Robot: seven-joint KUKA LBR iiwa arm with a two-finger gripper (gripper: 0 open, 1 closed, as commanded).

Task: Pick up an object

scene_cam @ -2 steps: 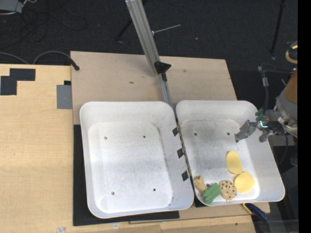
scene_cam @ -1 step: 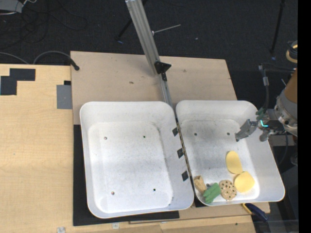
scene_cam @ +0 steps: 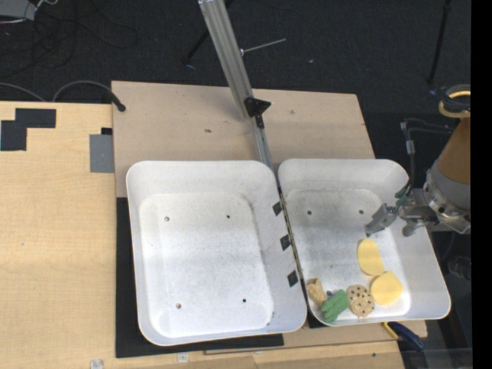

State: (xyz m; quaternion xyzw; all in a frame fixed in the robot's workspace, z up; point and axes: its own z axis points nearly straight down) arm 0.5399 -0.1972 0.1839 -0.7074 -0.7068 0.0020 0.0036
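Note:
The right bin holds several small items along its front edge. A yellow oval piece lies nearest the gripper, with a round yellow piece in front of it. A brown dotted cookie, a green object and a tan chunk sit in the front corner. My gripper hangs over the bin's right side, just behind the yellow oval and above it. Its two fingers are spread apart and nothing is between them.
The left bin stands beside the right one, with black clips along the shared wall. A slanted aluminium rail rises behind the bins. The arm comes in over the right bin's right rim.

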